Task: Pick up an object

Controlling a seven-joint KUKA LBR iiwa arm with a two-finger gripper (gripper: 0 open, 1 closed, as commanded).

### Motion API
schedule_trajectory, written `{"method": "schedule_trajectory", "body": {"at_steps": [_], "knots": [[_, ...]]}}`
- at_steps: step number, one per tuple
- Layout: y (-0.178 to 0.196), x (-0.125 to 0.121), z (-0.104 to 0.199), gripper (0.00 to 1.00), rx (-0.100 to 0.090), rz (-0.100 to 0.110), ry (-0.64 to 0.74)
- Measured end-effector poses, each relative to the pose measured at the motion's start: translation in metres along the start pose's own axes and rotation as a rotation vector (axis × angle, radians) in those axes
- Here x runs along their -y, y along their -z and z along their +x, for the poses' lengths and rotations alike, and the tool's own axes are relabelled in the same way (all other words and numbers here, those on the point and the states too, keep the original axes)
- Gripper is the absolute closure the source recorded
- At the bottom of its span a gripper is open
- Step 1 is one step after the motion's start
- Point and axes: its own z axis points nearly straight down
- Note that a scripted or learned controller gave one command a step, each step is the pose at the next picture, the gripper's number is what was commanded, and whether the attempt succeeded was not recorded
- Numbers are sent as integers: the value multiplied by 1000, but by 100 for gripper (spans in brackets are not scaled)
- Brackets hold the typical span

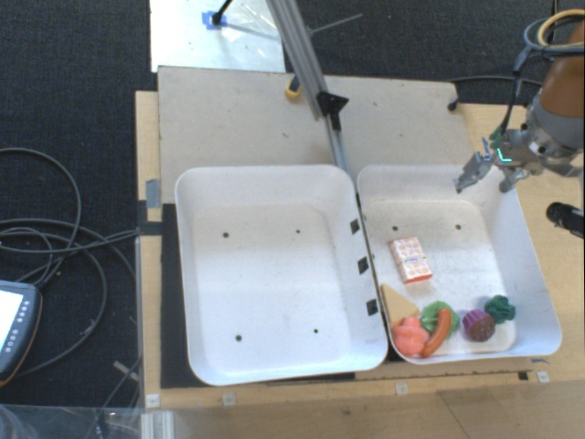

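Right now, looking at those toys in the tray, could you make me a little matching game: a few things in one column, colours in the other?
Things:
1. small box
2. wedge
3. round ball
4. leafy clump by the right bin's wall

Colours:
A. dark green
B. tan yellow
C. purple
D. white with orange-red print

Pairs: 1-D, 2-B, 3-C, 4-A.

The left bin [274, 273] gives open floor all round. In the right bin [526, 254], the half toward twelve o'clock lies open; toward six o'clock a small box [410, 260] stands mid-floor, and toy foods [448, 323] crowd the near wall. A slanted metal pole [306, 58] crosses above the bins' shared edge.
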Motion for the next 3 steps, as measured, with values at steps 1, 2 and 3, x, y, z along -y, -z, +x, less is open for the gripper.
{"method": "schedule_trajectory", "body": {"at_steps": [1, 2, 3], "knots": [[2, -1, 0, 0, 2, -3, 2], [-60, 2, -1, 0, 0, 2, -2], [-112, 3, 0, 0, 0, 1, -1]]}}
